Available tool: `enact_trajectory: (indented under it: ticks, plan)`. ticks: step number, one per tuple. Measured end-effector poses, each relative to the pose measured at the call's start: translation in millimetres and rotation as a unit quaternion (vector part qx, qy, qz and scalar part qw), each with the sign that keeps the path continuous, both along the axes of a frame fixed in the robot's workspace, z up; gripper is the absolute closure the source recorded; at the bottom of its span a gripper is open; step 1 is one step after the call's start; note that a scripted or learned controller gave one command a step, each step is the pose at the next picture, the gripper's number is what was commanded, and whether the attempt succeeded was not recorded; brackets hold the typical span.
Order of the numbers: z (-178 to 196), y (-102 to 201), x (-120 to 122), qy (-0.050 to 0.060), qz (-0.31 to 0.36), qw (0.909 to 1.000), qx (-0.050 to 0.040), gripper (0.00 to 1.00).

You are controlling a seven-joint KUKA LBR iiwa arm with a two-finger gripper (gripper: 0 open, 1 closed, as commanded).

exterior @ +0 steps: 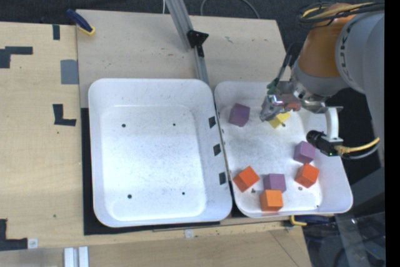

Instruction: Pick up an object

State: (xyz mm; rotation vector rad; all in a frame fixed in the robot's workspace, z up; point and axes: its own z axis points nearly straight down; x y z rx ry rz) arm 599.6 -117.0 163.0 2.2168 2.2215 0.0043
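**Hand at yellow block, grasp unconfirmed**

The hand (274,110) is low in the right bin (250,147), near its far end. A yellow block (279,119) lies directly beside and partly beneath it, touching or very nearly so. Whether the block sits between the fingers cannot be determined, nor can the fingers' opening; no hold is confirmed.

Other candidates, placed from the hand: a purple cube (239,114) just to its left; a second purple cube (305,151) nearer the camera and to its right, with an orange cube (307,174) just beyond that. Well toward the near end lie an orange cube (246,178), a purple cube (274,182) and an orange cube (271,199), closely grouped. The left bin (100,97) lies well to the hand's left.

Assessment: the step in hand appears to be closing on the yellow block. To do it well, the fingers should straddle the block squarely on opposite flat faces, seated low enough to avoid a corner pinch, and close fully before any lift. The lift should go straight up, clear of the bin wall.
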Motion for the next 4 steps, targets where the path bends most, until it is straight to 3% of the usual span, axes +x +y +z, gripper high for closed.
enact_trajectory:
  ticks: [2, 4]
  plan:
    - [92, -1, 2, 0.000, 0.000, 1.0000, -0.0004, 1.00]
    - [86, 109, -41, 0.004, 0.002, 1.0000, 0.0010, 1.00]
